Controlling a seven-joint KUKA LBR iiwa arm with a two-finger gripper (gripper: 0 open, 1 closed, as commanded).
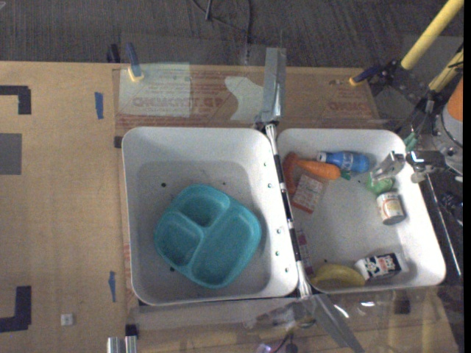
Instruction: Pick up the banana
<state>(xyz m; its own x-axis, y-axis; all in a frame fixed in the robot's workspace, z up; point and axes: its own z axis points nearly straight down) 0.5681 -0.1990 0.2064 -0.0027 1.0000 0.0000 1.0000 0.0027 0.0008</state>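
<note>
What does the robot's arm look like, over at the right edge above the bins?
Little of it shows: a patch of orange band at the frame's right edge, dark cabling and metal fittings beneath it, and a small silvery metal gripper with greenish tips.

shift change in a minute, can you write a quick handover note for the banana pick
Hand: over the far right part of the right bin, above a green item; nothing seen held.
Banana: lying at the right bin's near edge, beside the small carton.
Also there: carrot, blue bottle, small can. Teal divided plate in the left bin.
Done: nothing; banana untouched.
Left: move to the banana, grasp, lift.
</note>
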